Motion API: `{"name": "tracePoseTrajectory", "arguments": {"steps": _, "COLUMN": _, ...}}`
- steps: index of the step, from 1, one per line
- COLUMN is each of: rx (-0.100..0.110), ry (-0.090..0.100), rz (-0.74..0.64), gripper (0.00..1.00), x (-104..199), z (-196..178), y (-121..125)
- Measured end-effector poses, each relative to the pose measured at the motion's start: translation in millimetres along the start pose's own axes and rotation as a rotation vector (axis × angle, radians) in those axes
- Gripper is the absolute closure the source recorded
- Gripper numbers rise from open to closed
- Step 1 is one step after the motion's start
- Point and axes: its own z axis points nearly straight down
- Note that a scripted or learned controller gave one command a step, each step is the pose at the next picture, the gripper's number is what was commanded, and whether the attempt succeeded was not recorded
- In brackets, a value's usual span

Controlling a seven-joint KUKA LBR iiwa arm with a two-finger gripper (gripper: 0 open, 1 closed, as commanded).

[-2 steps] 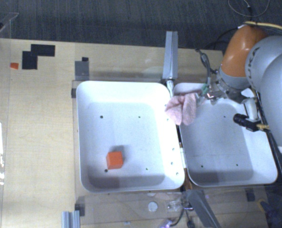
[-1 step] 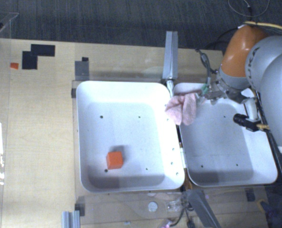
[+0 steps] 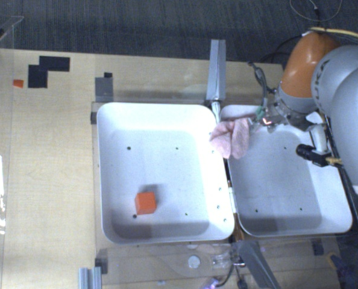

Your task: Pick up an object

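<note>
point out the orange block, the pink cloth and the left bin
orange block [image 3: 146, 203], camera view, middle of its top face
pink cloth [image 3: 232, 138], camera view, middle of the bunched fabric
left bin [image 3: 161, 110], camera view, bare far rim

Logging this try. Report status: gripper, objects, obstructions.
Gripper over right bin's top-left corner, at the pink cloth; grip unconfirmed. Cloth draped over the divide between bins. Orange block in left bin, nothing near it.

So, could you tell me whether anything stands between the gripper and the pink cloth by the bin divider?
Nothing visible does. The gripper is at the upper left corner of the right bin, right beside the pink cloth, which drapes over the edge between the bins. The orange block lies far off in the left bin.
</note>
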Motion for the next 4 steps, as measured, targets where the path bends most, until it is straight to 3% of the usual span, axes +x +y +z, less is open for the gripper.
{"name": "tracePoseTrajectory", "arguments": {"steps": 3, "rx": 0.000, "ry": 0.000, "rz": 0.000, "gripper": 0.00, "x": 0.1, "z": 0.1, "y": 0.0}}
{"name": "tracePoseTrajectory", "arguments": {"steps": 4, "rx": 0.004, "ry": -0.008, "rz": -0.054, "gripper": 0.00, "x": 7.6, "z": 0.0, "y": 0.6}}
